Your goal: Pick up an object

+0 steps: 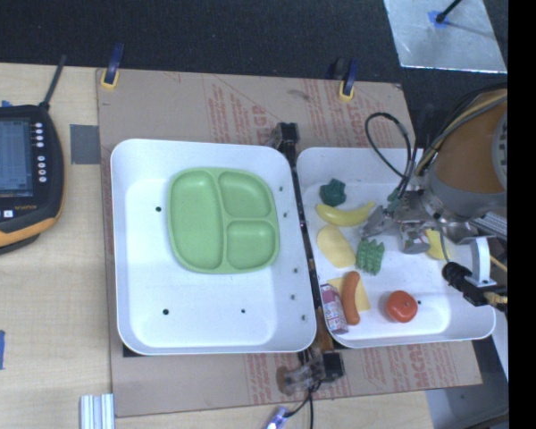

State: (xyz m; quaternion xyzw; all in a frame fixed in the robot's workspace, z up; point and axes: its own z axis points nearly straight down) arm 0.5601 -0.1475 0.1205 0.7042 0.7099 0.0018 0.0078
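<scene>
Hovering: claw (386, 228) low in right bin (464, 329), just above green toy (370, 256).
Claw state: cannot tell.
Advice: centre over toy, clear of banana (344, 214), then descend.

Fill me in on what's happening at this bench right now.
A robot arm reaches in from the right over the right bin, which holds toy food. Its gripper is down among the items, just above the green bumpy piece and beside the banana. Nothing visibly sits between its fingers. A lemon, hot dog, tomato and small dark green piece lie around it. The left bin holds a green divided plate.
</scene>
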